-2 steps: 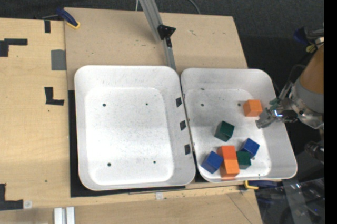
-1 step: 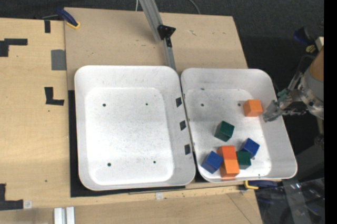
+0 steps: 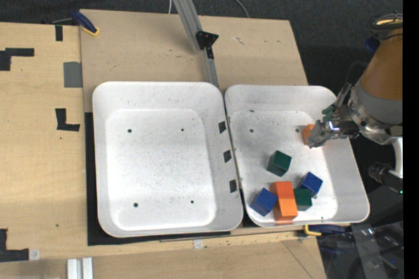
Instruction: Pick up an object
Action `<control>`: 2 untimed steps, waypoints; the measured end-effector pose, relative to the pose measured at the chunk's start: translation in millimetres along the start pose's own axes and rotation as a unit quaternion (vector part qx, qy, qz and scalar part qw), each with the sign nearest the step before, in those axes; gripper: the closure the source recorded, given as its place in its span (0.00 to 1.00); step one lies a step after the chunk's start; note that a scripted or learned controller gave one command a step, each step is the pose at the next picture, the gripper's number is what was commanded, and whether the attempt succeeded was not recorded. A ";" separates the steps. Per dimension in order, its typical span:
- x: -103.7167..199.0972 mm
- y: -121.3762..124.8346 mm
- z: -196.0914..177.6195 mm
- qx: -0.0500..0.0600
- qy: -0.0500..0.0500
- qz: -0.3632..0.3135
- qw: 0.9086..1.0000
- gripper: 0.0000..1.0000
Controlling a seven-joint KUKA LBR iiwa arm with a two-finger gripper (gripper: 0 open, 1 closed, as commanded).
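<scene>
The gripper [image 3: 321, 133] sits low at the right bin's [image 3: 262, 97] right wall, an orange block [image 3: 306, 131] touching its left side; whether it clamps that block cannot be told.

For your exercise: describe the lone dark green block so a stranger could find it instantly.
Start at the right-hand bin. Near its middle sits the dark green block, alone and tilted. The other green block is wedged in a cluster with the orange block and blue blocks near the front edge.
</scene>
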State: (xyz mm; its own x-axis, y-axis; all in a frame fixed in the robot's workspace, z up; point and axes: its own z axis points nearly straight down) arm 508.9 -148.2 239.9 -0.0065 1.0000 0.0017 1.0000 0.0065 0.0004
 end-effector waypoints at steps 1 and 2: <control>59.5 -6.3 -4.2 0.001 0.000 0.000 1.000 1.00; 120.3 -9.9 5.5 0.002 0.000 0.000 1.000 1.00</control>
State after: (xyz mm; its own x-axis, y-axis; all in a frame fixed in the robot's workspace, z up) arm 498.2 -28.0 234.6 -0.0071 1.0000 0.0022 1.0000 0.0071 -0.0030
